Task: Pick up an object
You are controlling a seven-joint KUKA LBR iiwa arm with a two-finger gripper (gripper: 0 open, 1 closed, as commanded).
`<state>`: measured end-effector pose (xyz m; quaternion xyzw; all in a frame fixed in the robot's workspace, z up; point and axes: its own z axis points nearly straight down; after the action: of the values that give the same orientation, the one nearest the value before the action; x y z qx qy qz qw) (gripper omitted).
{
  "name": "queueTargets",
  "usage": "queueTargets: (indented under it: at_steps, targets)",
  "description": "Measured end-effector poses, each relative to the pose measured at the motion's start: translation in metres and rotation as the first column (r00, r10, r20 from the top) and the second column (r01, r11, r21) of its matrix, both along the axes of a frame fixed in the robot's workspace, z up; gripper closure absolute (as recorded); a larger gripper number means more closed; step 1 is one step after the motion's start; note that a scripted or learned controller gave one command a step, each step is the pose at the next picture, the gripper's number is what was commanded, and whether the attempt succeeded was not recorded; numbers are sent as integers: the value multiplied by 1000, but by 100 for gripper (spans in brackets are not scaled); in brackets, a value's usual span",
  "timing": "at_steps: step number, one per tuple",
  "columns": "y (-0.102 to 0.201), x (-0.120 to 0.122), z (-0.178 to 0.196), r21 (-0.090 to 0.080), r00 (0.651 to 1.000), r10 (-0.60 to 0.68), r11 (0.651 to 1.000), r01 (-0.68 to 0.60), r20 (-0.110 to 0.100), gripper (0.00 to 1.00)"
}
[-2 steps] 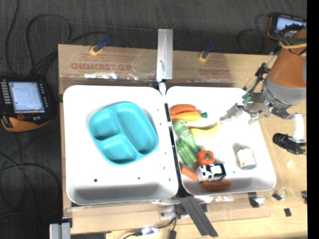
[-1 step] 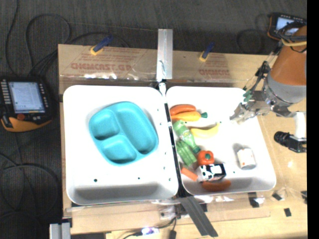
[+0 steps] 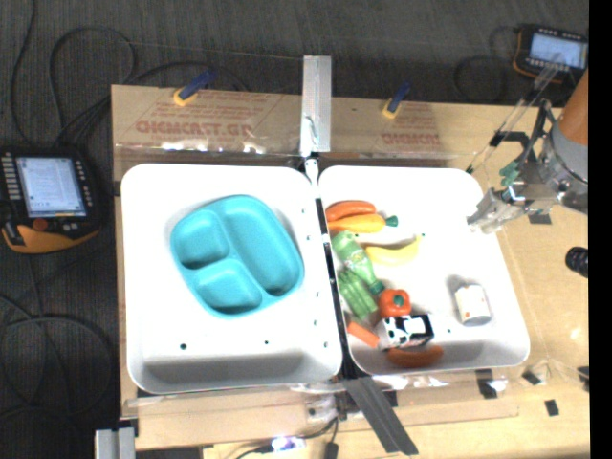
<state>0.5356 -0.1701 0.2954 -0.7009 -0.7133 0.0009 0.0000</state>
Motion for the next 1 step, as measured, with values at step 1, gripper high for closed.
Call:
queueTargets:
  at_steps: [1]
  targets:
    - [44,-37,17,1,990,-143,990,143,-1,100]
